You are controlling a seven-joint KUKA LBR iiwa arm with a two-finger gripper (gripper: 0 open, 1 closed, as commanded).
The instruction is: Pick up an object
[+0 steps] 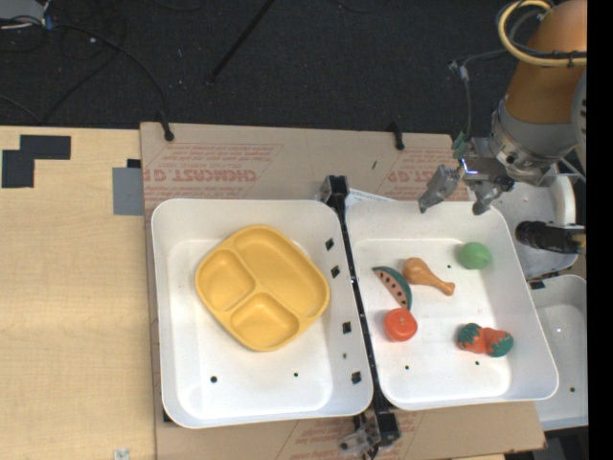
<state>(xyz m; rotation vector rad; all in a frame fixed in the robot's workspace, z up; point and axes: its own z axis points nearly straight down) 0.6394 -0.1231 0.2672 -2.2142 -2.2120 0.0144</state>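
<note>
Nearest me, the strawberry (484,339) and tomato (400,325) lie loose in my right bin (536,372); drumstick (428,276), watermelon slice (393,286) and green ball (473,254) sit beyond, spaced for picking. My pincer (458,194) hangs spread and empty at the bin's twelve o'clock rim.

Orange-banded grey arm (536,103), looped yellow cable (517,41), dark two-fingered claw (460,195).

Two white bins (182,257), one yellow divided plate (261,287), five toy foods: one watermelon slice (393,287), one drumstick (427,275), one green ball (473,255), one tomato (400,325), one strawberry (484,339).
</note>
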